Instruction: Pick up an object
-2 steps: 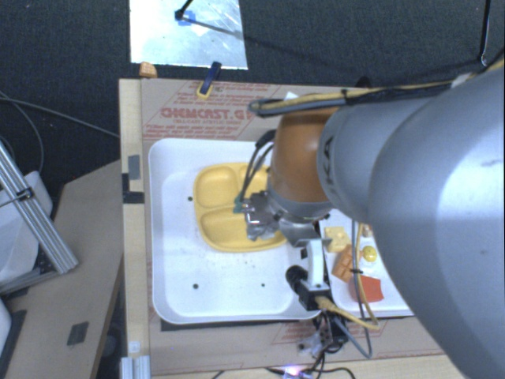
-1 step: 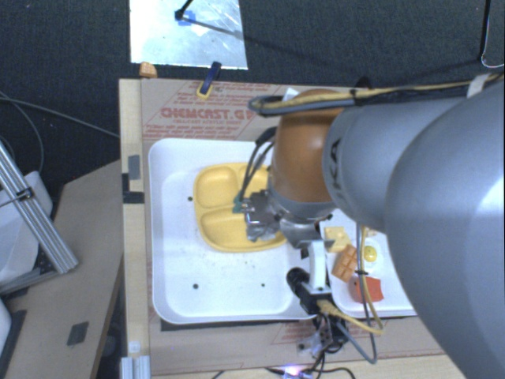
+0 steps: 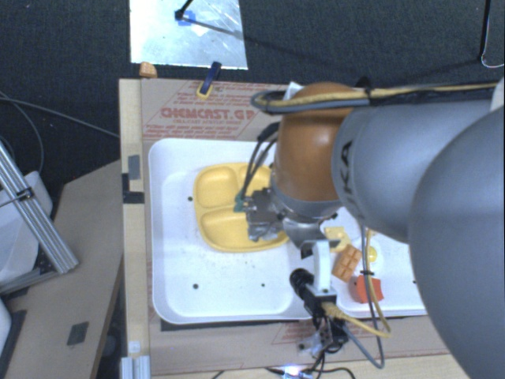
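Note:
A yellow divided plate [image 3: 219,205] lies in the left white bin [image 3: 177,290], toward its right side. My gripper [image 3: 260,221] hangs over the plate's right edge, under the orange band [image 3: 309,156] of the arm. Its lower end is hidden by the wrist, and I cannot tell whether it touches the plate. In the right bin [image 3: 394,306], just past the divider, lie a tan waffle-like block [image 3: 347,262], an orange-red piece [image 3: 368,289] and a small pale yellow piece [image 3: 335,234].
The grey arm [image 3: 426,212] covers most of the right bin. A black cable fitting [image 3: 304,283] and loose wires hang by the divider at the front. Brown cardboard [image 3: 197,109] lies behind the bins, with a shiny sheet [image 3: 188,22] beyond it.

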Tool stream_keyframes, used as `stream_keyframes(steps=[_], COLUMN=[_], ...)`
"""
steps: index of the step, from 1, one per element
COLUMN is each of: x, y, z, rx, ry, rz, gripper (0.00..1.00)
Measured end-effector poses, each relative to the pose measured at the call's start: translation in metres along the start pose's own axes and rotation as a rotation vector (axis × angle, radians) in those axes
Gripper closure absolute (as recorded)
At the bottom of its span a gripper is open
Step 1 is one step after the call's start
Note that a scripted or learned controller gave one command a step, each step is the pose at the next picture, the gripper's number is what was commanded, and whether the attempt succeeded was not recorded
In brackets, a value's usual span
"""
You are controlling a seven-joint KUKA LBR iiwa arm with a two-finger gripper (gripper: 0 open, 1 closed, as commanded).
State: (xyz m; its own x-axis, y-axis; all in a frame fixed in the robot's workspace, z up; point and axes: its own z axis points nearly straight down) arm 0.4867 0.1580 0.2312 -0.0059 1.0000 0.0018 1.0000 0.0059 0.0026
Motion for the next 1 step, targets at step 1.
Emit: stream_keyframes(steps=[1], x=[0.0275], y=[0.0012], z=[-0.071], rx=[-0.005], ry=[0.003], rz=[-0.002], gripper=[1.0])
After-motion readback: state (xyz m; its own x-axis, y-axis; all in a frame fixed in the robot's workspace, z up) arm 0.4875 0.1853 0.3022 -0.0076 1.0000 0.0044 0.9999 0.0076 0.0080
